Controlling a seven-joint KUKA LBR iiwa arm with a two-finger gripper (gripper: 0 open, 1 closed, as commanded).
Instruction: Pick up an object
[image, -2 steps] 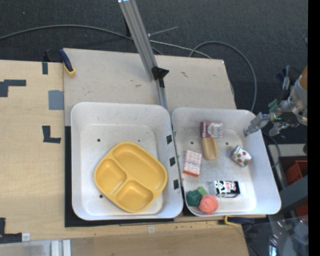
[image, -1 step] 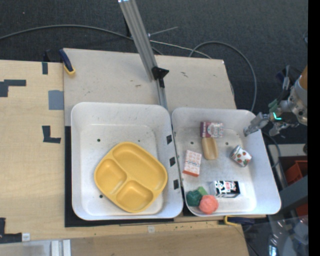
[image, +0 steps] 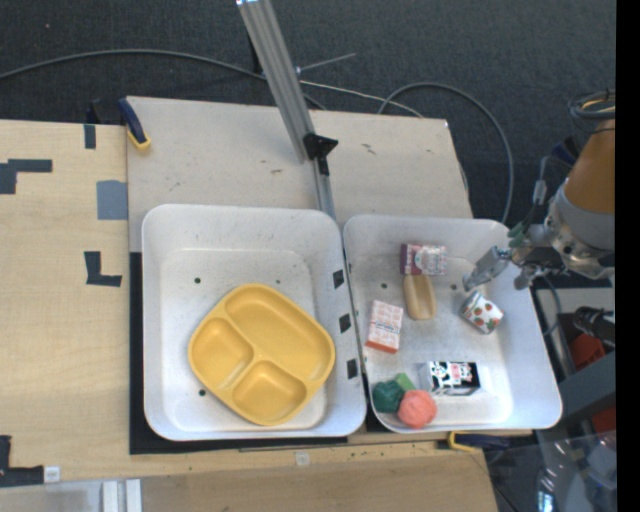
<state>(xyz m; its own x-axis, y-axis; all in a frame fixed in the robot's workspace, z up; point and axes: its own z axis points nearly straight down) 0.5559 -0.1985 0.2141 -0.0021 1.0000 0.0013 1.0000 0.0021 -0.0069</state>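
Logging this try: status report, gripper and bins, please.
Gripper over right bin, nothing seen held. Small cup just below it. Yellow tray in left bin.

Left bin (image: 160, 300): I see a yellow tray (image: 262, 352) with three compartments.
Bench (image: 60, 300): I see grey tape (image: 112, 198) patches.
Back: I see a clamp (image: 134, 124), a pole (image: 283, 85), and cables (image: 440, 100) on the floor.

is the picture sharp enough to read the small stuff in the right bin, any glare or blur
Camera view: soft overall and low in detail, so print on the small pink box and the black-and-white carton can't be read; lighting is even, with mild washout on the white bin walls; the yellow tray casts only a faint shadow; the hand looks slightly smeared.
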